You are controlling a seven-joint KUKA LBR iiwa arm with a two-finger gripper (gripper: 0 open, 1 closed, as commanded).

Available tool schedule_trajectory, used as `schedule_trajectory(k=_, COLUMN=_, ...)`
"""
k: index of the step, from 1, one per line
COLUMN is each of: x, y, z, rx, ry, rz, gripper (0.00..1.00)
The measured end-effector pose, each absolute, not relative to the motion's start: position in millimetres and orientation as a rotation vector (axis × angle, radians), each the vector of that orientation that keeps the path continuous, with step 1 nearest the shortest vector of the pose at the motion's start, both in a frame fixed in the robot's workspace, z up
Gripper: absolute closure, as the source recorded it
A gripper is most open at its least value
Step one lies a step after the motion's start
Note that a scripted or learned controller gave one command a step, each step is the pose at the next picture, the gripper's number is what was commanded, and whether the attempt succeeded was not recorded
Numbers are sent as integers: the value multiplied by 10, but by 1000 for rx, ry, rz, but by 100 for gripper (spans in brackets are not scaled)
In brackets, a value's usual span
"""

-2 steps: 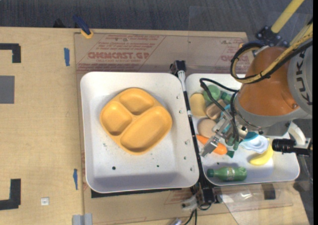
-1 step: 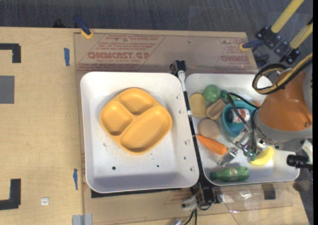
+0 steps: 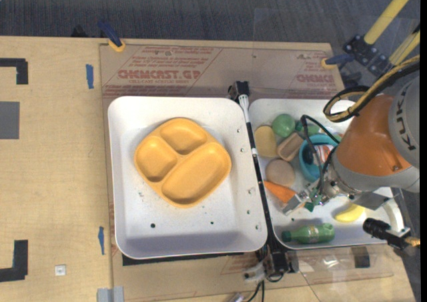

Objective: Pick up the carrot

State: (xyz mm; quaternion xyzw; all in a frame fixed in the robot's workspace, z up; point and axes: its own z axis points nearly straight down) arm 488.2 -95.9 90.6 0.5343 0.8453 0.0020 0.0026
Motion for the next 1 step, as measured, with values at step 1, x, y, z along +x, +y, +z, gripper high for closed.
schedule_trajectory(k=1, x=4854, y=-986, z=905, rx=1912, ry=2479, rz=18, gripper=0)
